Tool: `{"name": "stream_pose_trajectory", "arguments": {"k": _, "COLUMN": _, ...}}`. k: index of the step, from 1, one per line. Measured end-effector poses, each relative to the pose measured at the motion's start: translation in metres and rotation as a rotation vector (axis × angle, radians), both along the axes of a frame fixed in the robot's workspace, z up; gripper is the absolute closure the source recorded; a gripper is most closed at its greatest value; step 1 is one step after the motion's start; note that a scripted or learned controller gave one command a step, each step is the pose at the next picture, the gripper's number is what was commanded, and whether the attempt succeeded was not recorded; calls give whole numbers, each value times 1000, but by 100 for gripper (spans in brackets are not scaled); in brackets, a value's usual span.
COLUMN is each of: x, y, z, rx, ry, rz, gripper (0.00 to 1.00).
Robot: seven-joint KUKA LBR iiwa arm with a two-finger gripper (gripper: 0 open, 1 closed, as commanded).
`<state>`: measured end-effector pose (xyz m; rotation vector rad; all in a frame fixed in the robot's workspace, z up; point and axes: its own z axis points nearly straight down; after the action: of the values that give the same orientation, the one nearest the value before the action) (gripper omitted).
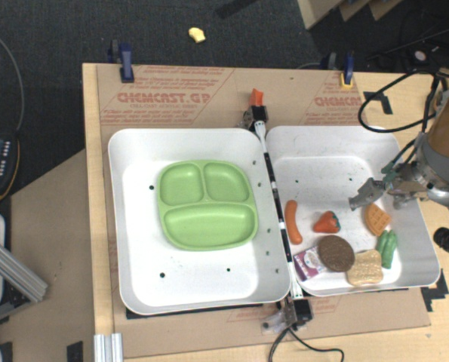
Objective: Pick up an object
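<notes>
The right bin [315,153] holds several toy foods along its near side. An orange sausage [291,222] lies at the left, with a red strawberry-like piece [327,222] beside it. Nearer the front are a brown round cookie [336,253], a purple packet [307,263], a tan slice of bread [366,268] and a green pickle [387,247]. An orange pastry [376,219] sits at the right. My gripper [369,194] hangs over the bin's right part, just above and behind the orange pastry, and I see nothing held in it.
The left bin [130,202] carries a green divided plate [207,204]. A black hinge strip [273,194] runs between the bins. Clamps [124,60] sit at the bench's back edge, and black cables [390,100] loop at the back right.
</notes>
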<state>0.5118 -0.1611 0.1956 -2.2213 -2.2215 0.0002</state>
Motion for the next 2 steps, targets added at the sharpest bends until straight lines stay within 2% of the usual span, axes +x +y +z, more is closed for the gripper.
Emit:
{"name": "stream_pose_trajectory", "arguments": {"k": 1, "x": 25, "y": 57, "z": -69, "rx": 3, "ry": 5, "rz": 5, "gripper": 0}}
{"name": "stream_pose_trajectory", "arguments": {"k": 2, "x": 25, "y": 45, "z": -114, "rx": 1, "ry": 4, "rz": -1, "gripper": 0}}
